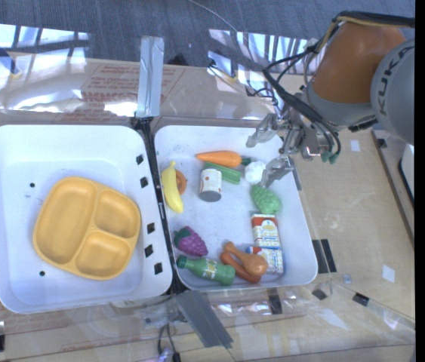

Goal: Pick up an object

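Note:
My gripper (270,153) hangs over the upper right part of the right bin (297,225), its two fingers spread open with nothing between them. Just below and left of it lie a carrot (220,157), a white round piece (254,173) and a green leafy piece (266,200). A small can (210,184) stands near the bin's middle. A banana (171,189) lies by the left wall. Toward the front lie purple grapes (191,241), a green bottle (207,270), an orange drumstick-like piece (244,261) and a juice carton (268,241).
The left bin (16,157) holds a yellow divided plate (85,226). A taped cardboard sheet (114,89) lies behind the bins. The grey arm with its orange band (355,59) enters from the upper right, cables trailing near the wrist.

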{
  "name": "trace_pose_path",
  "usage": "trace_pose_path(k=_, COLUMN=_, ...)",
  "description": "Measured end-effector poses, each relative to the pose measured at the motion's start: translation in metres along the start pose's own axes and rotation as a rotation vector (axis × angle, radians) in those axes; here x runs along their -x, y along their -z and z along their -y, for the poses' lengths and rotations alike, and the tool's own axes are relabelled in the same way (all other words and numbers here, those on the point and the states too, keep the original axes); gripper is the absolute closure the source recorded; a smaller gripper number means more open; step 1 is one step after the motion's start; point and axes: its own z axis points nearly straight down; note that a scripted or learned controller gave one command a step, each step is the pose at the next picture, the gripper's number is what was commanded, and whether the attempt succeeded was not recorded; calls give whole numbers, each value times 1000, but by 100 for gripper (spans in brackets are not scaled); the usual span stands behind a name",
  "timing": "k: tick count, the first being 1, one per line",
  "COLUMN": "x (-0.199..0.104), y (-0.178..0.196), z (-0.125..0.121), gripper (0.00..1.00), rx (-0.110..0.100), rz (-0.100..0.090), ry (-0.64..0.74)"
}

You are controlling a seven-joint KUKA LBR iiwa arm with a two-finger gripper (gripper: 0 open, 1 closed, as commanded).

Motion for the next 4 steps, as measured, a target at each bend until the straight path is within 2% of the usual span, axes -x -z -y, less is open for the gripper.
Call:
trace_pose_path(k=1, x=36, y=-123, z=-39, gripper=0, rx=4, rz=-3, ry=31)
trace_pose_path(k=2, x=34, y=-121, z=-86, gripper=0, rx=2, rz=-2, ry=-143)
trace_pose_path(k=3, x=0, y=29, z=-15, gripper=0, rx=-5, rz=13, ry=156)
trace_pose_path(k=4, x=26, y=-122, z=-58, gripper=0, rx=3, rz=0, ry=198)
